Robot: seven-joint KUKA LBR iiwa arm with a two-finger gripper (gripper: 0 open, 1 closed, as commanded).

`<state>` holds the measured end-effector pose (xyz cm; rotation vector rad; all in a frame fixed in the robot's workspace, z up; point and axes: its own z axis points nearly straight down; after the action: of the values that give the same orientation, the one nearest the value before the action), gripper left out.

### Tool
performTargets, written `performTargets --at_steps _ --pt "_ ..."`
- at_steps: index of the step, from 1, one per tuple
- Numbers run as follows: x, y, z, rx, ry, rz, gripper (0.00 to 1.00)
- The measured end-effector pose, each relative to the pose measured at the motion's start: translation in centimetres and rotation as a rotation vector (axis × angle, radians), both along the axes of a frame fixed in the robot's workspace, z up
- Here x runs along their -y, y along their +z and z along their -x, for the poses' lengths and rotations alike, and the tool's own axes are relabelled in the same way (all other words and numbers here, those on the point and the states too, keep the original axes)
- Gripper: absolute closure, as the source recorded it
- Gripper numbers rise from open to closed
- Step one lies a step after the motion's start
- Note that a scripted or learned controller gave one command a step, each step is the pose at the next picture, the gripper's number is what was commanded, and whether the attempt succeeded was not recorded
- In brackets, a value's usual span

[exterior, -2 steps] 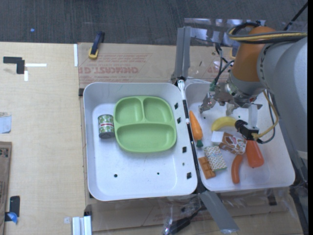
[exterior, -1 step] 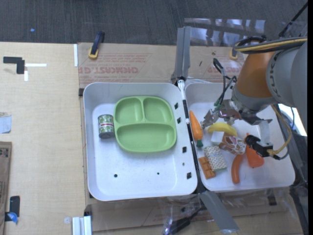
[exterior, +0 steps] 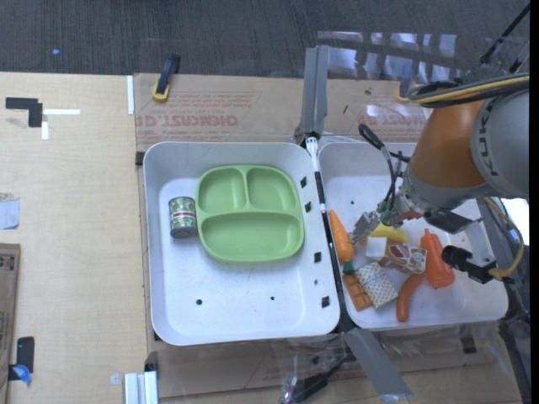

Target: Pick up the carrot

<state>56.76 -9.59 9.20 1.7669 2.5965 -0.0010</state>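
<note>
Waffle piece (exterior: pixel 355 291) sits at the right bin's (exterior: pixel 497 308) front edge just below the carrot (exterior: pixel 339 236), which lies along that bin's left wall, with the gripper (exterior: pixel 368 225) close to its right, jaws parted, nothing held.

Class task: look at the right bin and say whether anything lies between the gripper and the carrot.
Nothing visible does. The carrot lies along the left wall of the right bin, and the gripper hangs just to its right over bare bin floor. The yellow piece and other toy food lie further right, off that path.
</note>
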Motion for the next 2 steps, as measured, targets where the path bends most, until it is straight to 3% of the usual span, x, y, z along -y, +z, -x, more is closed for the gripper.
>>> performTargets --at_steps 1,2 --pt "0.9 -0.1 3.2 -0.001 0.277 -0.001 0.0" --pt "0.9 0.0 -5.1 0.002 0.479 0.0 0.0"
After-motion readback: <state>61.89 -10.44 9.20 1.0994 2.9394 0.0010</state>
